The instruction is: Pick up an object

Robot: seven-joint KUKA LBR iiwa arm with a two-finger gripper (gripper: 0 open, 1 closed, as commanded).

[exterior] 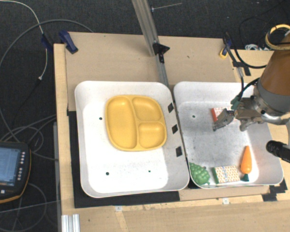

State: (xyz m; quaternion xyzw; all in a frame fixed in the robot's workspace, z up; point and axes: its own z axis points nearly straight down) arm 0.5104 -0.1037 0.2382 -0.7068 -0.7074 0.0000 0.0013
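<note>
Where the grey arm (280,88) with its orange band comes in from the right, the hand (233,121) hangs over the upper middle of the right bin (203,144), its two dark fingers (221,121) spread apart with nothing between them. Just beside the left finger, toward the bin's far wall, lies a small red block (216,113) with a pale edge; it is partly hidden by the hand, and whether the finger touches it cannot be told.

Further toward the near edge of the same bin, three more things sit in a loose row. An orange carrot (246,161) with a small green end lies near the right wall, its length running roughly front to back. To its left rests a flat rectangular packet (226,174) with a speckled pale pattern and a green border. Left of that, in the near left corner, is a bunch of green grapes (199,173), bumpy and rounded.

The left bin (87,144) lies just beside the right one and holds a yellow tray (135,122) divided into three compartments, one long and two smaller.

Both bins rest on the wooden bench (111,57). A slanting metal bar (145,13) crosses above its far edge, and a tablet (7,170) lies off the bench at the left.
</note>
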